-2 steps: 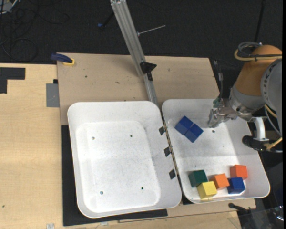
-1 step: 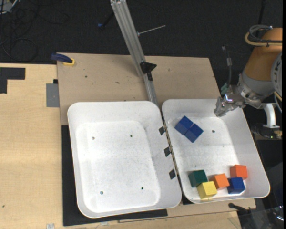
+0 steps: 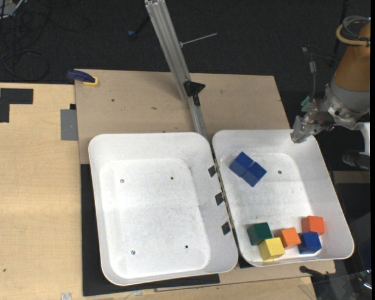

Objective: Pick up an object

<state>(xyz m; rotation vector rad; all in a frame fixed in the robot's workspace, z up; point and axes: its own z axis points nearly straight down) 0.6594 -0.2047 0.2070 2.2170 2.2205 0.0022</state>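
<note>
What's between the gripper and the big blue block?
Only bare white floor of the right bin separates the gripper from the blue block, seen in the camera view.

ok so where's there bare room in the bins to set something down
The left bin has bare floor from wall to wall. In the right bin, the middle is free, between the blue block up top and the cluster along the near edge: green, yellow, orange, red, small blue. That corner is crowded.
</note>
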